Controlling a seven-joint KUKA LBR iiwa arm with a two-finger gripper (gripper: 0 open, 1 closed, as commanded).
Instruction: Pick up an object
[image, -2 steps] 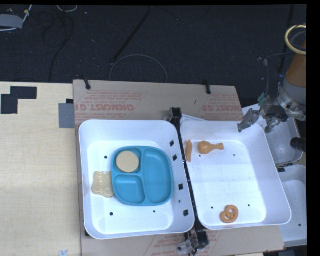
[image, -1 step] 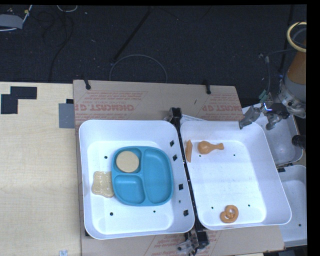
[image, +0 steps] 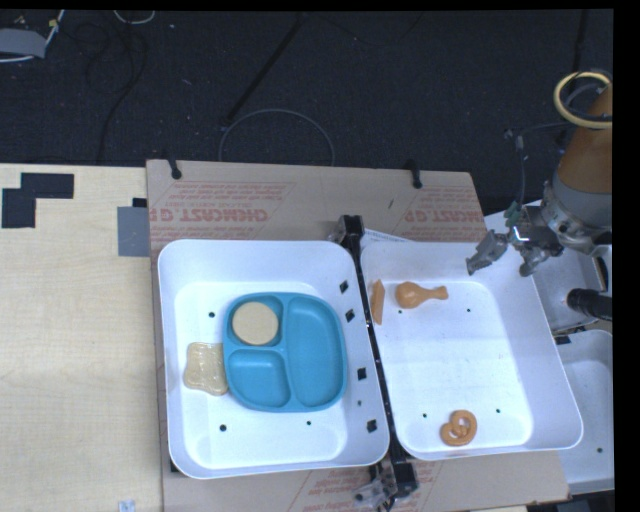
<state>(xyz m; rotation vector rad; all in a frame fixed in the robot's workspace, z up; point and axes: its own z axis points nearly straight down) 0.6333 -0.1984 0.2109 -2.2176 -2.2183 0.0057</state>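
- Camera view: the pincer hangs at about two o'clock of the picture, over the upper right corner of the right bin; its two fingers stand spread apart, with nothing between them.
- In the right bin, a tan drumstick-shaped toy lies near the bin's twelve o'clock edge, well apart from the pincer.
- A slim orange piece lies just beside it at nine o'clock, against the bin's left wall.
- A pretzel-shaped toy sits near the bin's six o'clock edge.
- In the left bin, a blue divided tray holds a round tan cookie in its upper left compartment.
- A pale yellow piece touches the tray's nine o'clock side.
- Both bins rest on a cardboard sheet on the table.
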